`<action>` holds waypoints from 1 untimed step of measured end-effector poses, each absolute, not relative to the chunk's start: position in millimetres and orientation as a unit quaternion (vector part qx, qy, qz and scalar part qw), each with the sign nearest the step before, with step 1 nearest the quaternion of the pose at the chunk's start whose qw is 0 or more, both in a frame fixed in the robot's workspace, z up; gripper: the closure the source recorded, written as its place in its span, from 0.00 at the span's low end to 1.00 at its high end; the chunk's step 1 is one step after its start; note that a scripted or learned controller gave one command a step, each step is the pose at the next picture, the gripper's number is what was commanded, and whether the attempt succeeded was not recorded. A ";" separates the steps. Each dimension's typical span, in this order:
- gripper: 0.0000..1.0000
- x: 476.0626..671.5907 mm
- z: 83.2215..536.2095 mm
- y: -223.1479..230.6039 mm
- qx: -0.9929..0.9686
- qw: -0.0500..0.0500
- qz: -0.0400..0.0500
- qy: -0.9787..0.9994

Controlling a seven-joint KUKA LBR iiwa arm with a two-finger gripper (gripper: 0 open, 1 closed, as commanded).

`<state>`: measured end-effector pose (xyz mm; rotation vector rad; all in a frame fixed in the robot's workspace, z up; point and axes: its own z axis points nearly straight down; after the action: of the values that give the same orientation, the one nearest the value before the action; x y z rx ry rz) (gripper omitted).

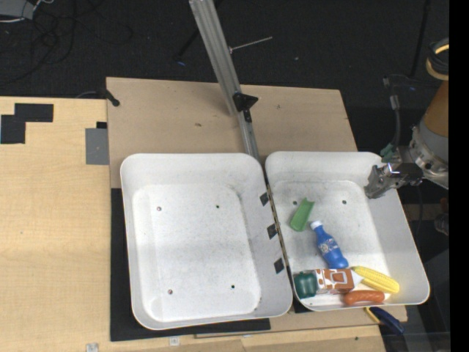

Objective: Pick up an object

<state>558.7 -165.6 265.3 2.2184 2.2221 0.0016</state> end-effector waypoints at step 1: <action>1.00 575.9 268.9 -116.1 0.705 -0.001 0.000 0.709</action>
<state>575.9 -116.1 268.9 2.2174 2.2279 0.0010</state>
